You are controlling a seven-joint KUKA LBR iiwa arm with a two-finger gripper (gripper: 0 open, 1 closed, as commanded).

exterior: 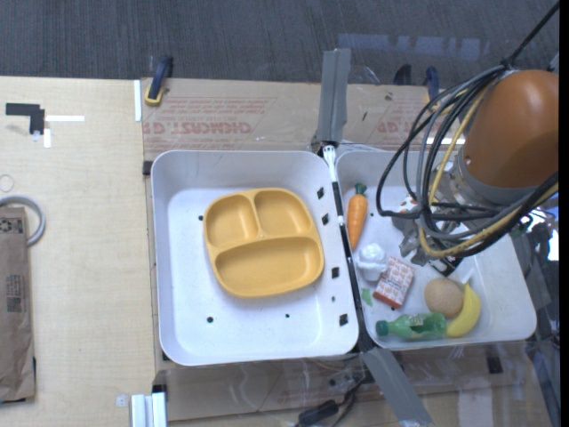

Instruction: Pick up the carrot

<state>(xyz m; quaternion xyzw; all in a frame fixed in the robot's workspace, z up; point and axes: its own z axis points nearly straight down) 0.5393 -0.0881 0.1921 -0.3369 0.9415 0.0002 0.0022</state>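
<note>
The carrot [356, 218], orange with a green top, lies along the left wall of the right bin [524, 323], its green end pointing to the back. The arm's orange band and cables hang over the right bin's back right part. The gripper [425, 238] sits below them, to the right of the carrot and apart from it, largely hidden by cables.
In the left bin [178, 327] rests a yellow divided plate [263, 242]. The right bin also holds a white cup [371, 258], a red-and-white packet [394, 283], a brown round fruit [444, 297], a banana [466, 313] and a green bottle [411, 326].
</note>
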